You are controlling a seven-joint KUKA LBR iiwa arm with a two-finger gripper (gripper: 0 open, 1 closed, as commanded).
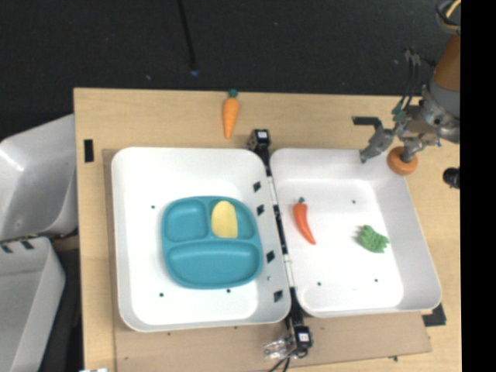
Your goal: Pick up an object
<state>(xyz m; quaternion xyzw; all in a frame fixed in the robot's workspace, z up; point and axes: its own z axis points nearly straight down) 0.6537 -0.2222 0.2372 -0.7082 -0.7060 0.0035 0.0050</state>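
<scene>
The gripper [373, 147] hangs at the far right of the scene, over the far right corner of the right bin [403, 285], and its dark fingers [370, 150] point to the left; whether they stand apart or together I cannot tell, because they are small and dark, and nothing is seen between them. Just beside the gripper, on its right, a small round orange object [403, 162] lies on the rim of the bin or on the bench [155, 103]; which of the two I cannot tell. Inside the right bin, a red-orange chili pepper [303, 221] lies near the left wall, with its green stem to the far side, and a green leafy piece [373, 239] lies well apart from it, toward the right wall. In the left bin [132, 285] a blue divided plate [209, 242] sits in the middle, and a yellow oval object [224, 219] lies in its far right compartment. On the bare bench beyond the left bin, a toy carrot [230, 114] lies with its green top to the far side. No writing or brand can be read on any of these things.
</scene>
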